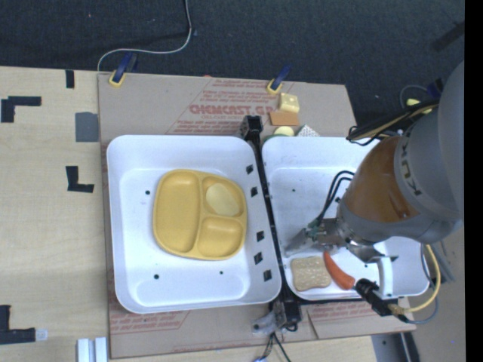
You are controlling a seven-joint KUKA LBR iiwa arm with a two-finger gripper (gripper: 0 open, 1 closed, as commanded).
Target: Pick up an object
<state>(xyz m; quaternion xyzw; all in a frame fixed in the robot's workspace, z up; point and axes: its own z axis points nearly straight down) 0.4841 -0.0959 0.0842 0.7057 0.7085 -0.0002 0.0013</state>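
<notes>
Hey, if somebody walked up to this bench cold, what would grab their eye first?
Probably the yellow divided tray, lying alone in the left bin. Next, the grey arm with its orange band looming over the right bin, where a slice of bread and an orange carrot-like piece lie near the front edge.

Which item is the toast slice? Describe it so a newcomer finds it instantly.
Go to the right-hand white bin, beneath the grey arm. Near its front edge, close to the divider between the bins, lies the toast slice. It is flat, squarish and speckled tan, unlike the slim orange carrot just to its right.
</notes>
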